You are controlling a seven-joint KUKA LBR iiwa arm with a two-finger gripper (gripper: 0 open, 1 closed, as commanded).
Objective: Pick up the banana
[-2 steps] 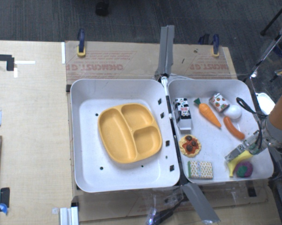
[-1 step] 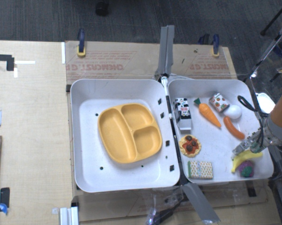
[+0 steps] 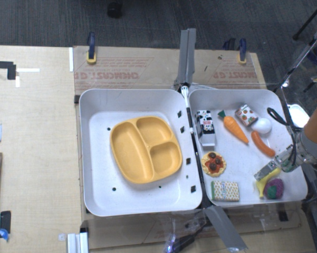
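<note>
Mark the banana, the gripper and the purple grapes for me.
banana (image 3: 263, 181): camera view, its yellow lower half.
gripper (image 3: 270, 168): camera view, between the fingertips.
purple grapes (image 3: 274, 188): camera view, middle of the bunch.

Glossy white plastic bins (image 3: 89, 141), matt yellow plastic plate (image 3: 145, 149), pale wood bench (image 3: 31, 115)

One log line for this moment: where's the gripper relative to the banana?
gripper | at banana, right bin near corner | grasp unconfirmed | purple item touching banana | plate in left bin
</note>
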